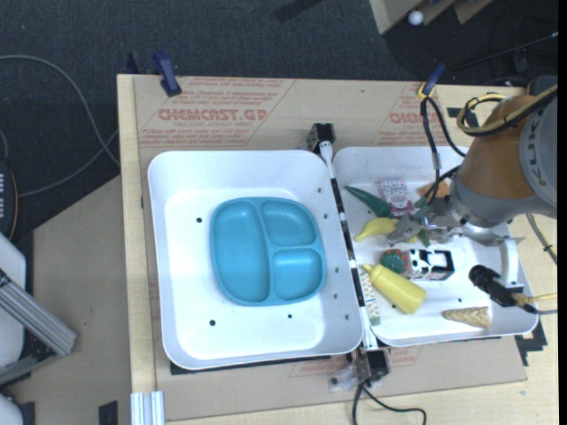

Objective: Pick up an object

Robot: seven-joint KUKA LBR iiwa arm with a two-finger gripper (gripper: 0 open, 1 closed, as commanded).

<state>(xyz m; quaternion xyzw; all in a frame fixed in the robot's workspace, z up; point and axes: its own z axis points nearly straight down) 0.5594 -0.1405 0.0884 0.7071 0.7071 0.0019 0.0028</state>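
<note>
1. Banana [374,228], a yellow toy one, lay in the right bin [403,156] close to that bin's left wall. It looked the likeliest thing to be picked (a judgement from nearness alone, since the task named no object).
2. It sat just to the view's left of the gripper [413,227], which hung low over the middle of the same bin. Its long axis ran roughly left to right in the view, with the right end a little higher and pointing toward the gripper. A grasp would probably have to close across that axis, not along it.
3. Clutter crowded the spot. A green leaf-shaped piece [368,197] and a pink-and-white packet [392,190] lay just beyond the banana. A black-and-white cow toy [431,262] lay just on the near side of the gripper. A yellow squeeze bottle [397,290] and a waffle cone [467,316] lay nearer the bin's front edge.
4. Whether the gripper was open or closed could not be told, because the arm's wrist covered much of it from above. Whether it touched the banana was equally unclear.
5. A blue divided plate [266,248] lay alone in the left bin [177,184], well apart from the arm.
</note>
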